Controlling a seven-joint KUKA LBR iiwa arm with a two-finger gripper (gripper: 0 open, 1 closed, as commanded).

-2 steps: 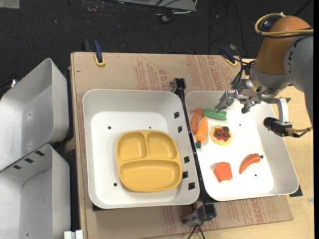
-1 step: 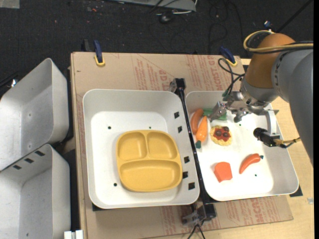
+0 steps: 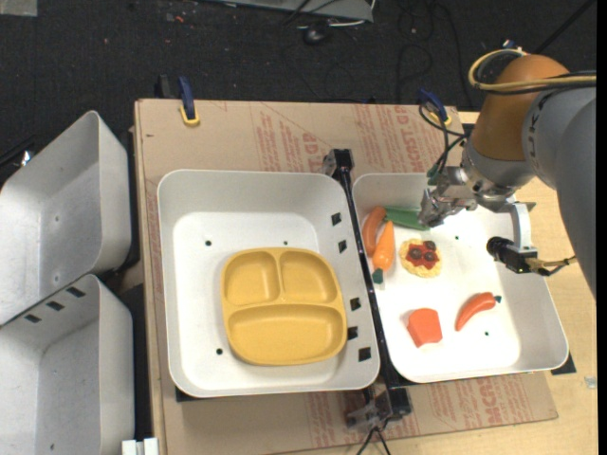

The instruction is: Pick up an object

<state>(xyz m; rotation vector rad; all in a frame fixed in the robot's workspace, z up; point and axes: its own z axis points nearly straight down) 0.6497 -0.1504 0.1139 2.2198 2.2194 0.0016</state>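
Overhead slanted look at a brown bench (image 3: 285, 131) bearing two shallow white bins side by side. In the middle of the left bin (image 3: 180, 282), a yellow divided tray (image 3: 283, 306), lying flat, holding nothing.

In the right bin (image 3: 545, 349), a scatter of toy food, kept apart enough that most pieces can probably be reached singly:
- Against the bin's left wall, two carrots (image 3: 379, 240), touching each other, long axes running from far edge to near edge, a green top at the near end of the front one.
- Just beside them toward the centre, a small round tart (image 3: 421, 257) with dark and red topping.
- Near the front edge, an orange block (image 3: 425, 326).
- To its right, a red-orange chili (image 3: 474, 309), slanted, green stem toward the right wall, tip toward the near-left corner.
- Near the far edge, a flat green piece (image 3: 403, 219), long axis roughly along that edge, one end by the carrots, the other under the claw.

Reaching in from the right, a grey arm (image 3: 531, 131) with an orange band, bent down over the far part of the right bin. Gripper (image 3: 434, 211) low over the right end of the green piece, likely the chosen target. Claw state: cannot tell, whether released or clenched. No sign of anything lifted; pick not yet made.
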